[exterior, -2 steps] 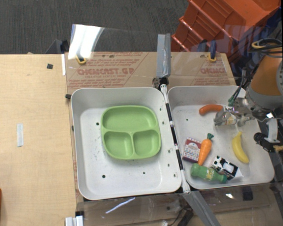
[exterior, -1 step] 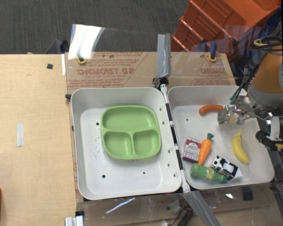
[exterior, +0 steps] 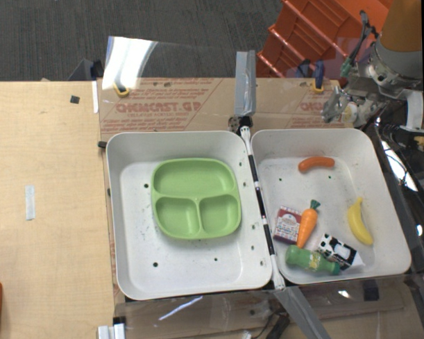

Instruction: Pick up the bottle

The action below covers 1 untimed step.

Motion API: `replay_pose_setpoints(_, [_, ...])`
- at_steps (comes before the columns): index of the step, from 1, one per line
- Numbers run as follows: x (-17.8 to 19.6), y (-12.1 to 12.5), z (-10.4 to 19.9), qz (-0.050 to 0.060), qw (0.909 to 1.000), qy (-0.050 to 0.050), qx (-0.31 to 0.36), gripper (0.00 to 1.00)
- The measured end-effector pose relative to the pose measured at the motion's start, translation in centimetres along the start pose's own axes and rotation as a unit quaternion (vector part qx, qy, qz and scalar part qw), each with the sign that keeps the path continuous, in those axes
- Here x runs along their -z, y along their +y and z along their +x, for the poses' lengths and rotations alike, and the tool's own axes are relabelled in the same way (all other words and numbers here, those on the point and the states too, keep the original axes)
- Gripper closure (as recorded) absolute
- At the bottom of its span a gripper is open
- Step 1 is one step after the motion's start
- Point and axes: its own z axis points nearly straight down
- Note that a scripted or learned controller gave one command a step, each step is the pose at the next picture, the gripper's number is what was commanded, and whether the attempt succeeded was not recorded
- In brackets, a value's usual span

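Bottle: you will find the green bottle lying on its side near the bottom edge of the right bin, in the lower right of the frame. Its darker cap end points right, toward the black-and-white carton.
Bottle's neighbours: the carrot lies just above it, tilted, with its green top up and to the right. The small red-and-white box sits just left of the carrot. The black-and-white carton lies just right of the bottle, touching or nearly touching its end; you cannot tell which.
Rest of the right bin: a banana lies along the right side, well apart from the bottle. An orange sausage lies near the upper edge of the bin.
Left bin: the left bin holds a green divided plate, set a little above the middle of it.
Arm: you see the arm at the upper right corner of the frame, with its orange band above the grey wrist.
Gripper: the gripper hangs at the upper right, over the cardboard just beyond the top edge of the right bin and well apart from the bottle. Nothing can be seen between its tips.
Tool state: whether it is spread or pressed together cannot be told from this view; the tip is small and cluttered with cables.
Surroundings: a brown cardboard sheet lies behind both bins, and a light wooden tabletop fills the left of the frame.
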Motion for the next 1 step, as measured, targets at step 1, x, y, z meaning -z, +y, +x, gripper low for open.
replay_pose_setpoints(1, [-4.28,-8.29,3.56,0.002,0.9961,0.0,-0.088,1.0])
